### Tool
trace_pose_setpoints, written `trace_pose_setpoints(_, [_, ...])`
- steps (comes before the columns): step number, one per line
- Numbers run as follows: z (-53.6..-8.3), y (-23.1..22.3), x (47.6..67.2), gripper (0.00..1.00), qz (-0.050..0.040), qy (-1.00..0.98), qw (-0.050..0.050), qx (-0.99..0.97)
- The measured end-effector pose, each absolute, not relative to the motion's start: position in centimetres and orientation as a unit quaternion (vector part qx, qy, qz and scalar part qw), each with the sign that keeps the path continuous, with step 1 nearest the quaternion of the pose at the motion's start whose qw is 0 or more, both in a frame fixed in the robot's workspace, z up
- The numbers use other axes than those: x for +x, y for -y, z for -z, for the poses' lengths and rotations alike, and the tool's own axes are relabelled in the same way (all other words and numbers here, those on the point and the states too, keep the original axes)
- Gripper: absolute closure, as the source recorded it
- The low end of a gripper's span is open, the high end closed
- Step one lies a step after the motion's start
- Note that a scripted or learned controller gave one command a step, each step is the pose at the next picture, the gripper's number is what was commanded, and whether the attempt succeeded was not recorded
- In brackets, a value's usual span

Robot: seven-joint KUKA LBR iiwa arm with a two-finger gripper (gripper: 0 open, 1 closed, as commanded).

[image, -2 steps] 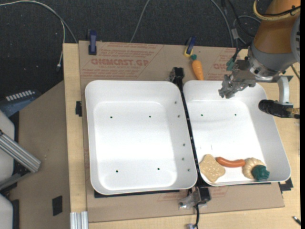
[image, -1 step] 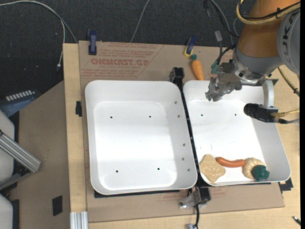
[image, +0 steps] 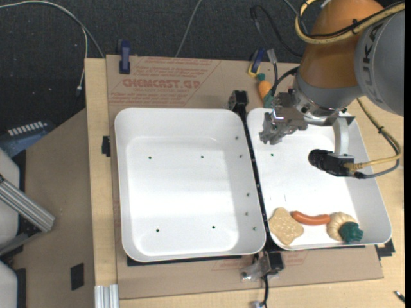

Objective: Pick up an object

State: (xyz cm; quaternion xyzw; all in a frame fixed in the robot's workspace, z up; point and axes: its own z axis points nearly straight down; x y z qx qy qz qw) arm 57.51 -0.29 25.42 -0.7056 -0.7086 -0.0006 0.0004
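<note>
In the right bin (image: 302,185) several small objects lie along the near edge: a tan cracker-like square (image: 286,226), an orange-red sausage shape (image: 311,219), and a cream and teal toy (image: 343,228). My gripper (image: 275,133) hangs over the far left part of the right bin, well away from those objects. Nothing shows between its fingers. An orange carrot-like object (image: 264,86) lies on the cardboard beyond the right bin's far rim.
The left bin (image: 183,185) sits beside the right bin on a cardboard sheet (image: 160,82). A black cylindrical part (image: 327,161) on the arm hangs over the right bin's middle. Blue clamps (image: 124,56) hold the cardboard's far edge. Cables run across the dark floor behind.
</note>
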Motion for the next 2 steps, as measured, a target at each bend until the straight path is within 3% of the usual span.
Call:
trace_pose_setpoints(1, [-24.2,-3.8,55.5,1.0,-0.0001,0.708,0.001,-0.706])
trace_pose_setpoints(2, [-22.6,-8.5,54.9,1.0,-0.0003,0.709,0.001,-0.706])
